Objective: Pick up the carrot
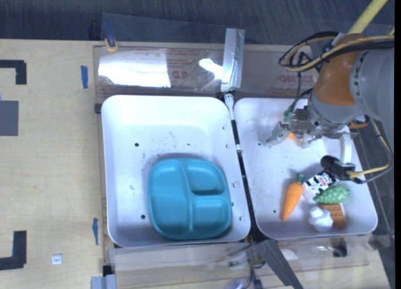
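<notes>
Bench (pixel 50 156), pale wood-grain top, bearing two shallow white bins side by side.

Left bin (pixel 119 125) — one item: a teal divided plate (pixel 188 199) with three compartments, lying flat toward the bin's near edge.

Right bin (pixel 263 175) — one carrot (pixel 291 199), orange with a small green top, lying tilted in the near half of the bin, its tip pointing toward the near-left and its green end toward the far-right. Just right of it, a cluster of small toys: one black-and-white item (pixel 319 182), one green spotted piece (pixel 333 195), one white piece (pixel 321 219) and one orange-brown block (pixel 338 215); these sit close together, some touching.

Arm (pixel 369 87) — one, grey with an orange band, reaching in from the right over the far part of the right bin. Gripper (pixel 289 132) sits well apart from the carrot, toward the bin's far side; whether its fingers are parted or closed cannot be told.

Writing: faint reddish print on the clear sheet (pixel 156 68) behind the bins, too blurred to read. Three blue tape marks on the bench.
</notes>
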You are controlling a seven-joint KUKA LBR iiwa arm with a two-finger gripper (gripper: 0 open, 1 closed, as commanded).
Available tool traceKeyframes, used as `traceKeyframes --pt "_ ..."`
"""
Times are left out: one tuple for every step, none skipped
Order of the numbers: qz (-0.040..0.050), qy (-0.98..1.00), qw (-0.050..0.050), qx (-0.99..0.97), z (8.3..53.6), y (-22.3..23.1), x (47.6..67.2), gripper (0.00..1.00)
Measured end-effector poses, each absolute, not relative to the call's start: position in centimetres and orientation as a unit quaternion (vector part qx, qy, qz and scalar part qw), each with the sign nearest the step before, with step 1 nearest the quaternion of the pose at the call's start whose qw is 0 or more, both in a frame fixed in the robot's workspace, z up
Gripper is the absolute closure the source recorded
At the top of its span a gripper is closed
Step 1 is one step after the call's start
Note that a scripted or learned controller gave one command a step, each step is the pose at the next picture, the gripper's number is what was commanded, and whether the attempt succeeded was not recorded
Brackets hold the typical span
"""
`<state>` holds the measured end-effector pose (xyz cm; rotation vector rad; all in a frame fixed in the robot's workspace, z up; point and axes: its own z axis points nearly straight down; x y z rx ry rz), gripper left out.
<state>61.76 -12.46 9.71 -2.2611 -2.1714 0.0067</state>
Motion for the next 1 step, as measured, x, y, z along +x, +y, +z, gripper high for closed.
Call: traceKeyframes --pt "-0.0008 -0.794 -0.002 -0.608 8.74 -13.86 52.12 0.0"
